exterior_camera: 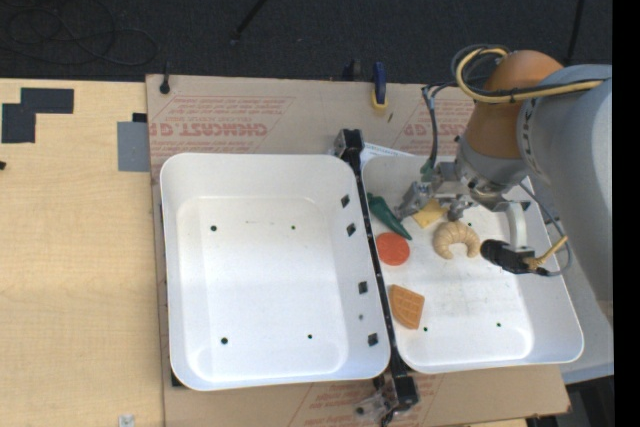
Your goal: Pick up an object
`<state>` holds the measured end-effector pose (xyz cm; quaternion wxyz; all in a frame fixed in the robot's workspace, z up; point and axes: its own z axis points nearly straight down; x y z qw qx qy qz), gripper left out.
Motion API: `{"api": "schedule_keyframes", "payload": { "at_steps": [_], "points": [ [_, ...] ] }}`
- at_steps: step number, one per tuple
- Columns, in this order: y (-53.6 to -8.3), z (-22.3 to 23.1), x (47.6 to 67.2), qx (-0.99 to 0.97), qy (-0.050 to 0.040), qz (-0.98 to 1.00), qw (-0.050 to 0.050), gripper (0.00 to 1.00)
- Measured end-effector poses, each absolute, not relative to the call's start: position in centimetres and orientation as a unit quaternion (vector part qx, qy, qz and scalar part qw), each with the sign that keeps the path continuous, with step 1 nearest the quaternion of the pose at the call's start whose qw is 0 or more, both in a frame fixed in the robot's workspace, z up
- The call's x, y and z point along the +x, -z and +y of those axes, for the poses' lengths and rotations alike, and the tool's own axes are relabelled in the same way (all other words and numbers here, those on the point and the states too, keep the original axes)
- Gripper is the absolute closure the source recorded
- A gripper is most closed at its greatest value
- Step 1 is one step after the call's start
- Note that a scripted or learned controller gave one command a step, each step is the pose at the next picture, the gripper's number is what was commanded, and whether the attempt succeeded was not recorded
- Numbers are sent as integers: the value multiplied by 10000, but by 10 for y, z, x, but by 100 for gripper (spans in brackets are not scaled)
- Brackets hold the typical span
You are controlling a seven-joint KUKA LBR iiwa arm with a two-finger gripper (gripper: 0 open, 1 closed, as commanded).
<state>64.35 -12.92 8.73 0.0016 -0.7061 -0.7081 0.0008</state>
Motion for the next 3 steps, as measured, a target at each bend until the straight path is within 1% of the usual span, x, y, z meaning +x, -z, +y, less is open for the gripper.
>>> {"api": "schedule_keyframes", "payload": {
  "at_steps": [1, 2, 3],
  "points": [
    [-89, -93, 641, -7079, -91, -7063, -30, 0],
    [-98, -89, 641, -7085, -56, -7057, 40, 100],
    [-97, -90, 641, -7082, -72, -7060, 31, 0]
  ]
}}
